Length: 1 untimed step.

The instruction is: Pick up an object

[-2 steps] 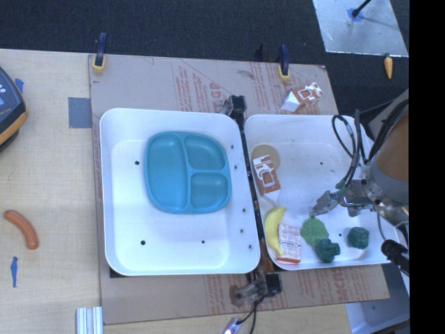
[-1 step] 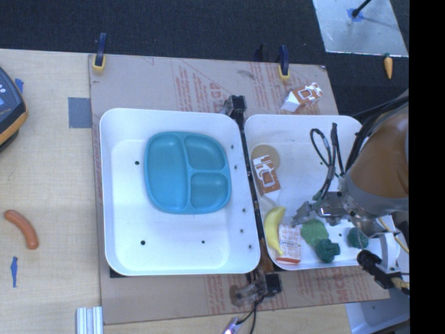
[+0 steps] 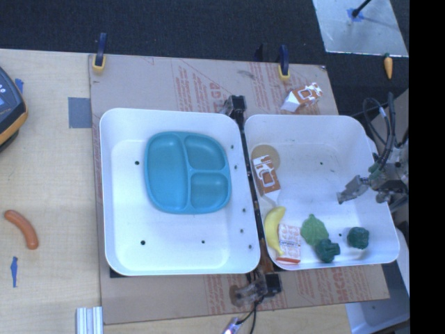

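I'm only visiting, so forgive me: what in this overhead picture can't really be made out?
- Tool: small and grey in the camera view; whether it is open or shut cannot be told.
- Arm: cut off by the right edge.
- Packet beside the banana: print too small to read.
- Yellow-edged device: cut off by the left edge.

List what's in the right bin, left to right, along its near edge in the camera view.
Banana → red-and-white packet → light green toy → dark green broccoli-like piece → small dark green piece. The claw sits above that row, near the bin's right side.
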Available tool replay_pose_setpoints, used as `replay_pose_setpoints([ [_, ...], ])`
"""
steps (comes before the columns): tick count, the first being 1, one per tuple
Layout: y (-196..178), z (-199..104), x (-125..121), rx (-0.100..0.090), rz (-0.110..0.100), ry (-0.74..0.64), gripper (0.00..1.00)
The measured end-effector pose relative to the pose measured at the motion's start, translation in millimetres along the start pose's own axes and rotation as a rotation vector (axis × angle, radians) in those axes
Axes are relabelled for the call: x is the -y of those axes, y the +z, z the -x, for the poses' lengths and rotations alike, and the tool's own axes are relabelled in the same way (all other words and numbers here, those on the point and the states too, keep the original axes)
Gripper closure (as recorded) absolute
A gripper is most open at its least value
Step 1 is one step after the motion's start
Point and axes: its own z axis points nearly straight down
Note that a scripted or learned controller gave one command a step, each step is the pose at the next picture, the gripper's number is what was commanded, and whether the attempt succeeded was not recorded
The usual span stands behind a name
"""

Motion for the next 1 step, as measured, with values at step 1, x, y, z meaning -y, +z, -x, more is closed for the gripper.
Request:
replay_pose_setpoints([
  [1, 62.0, -48.4, 13.8, -0.002, -0.003, -0.003, 0.0],
])
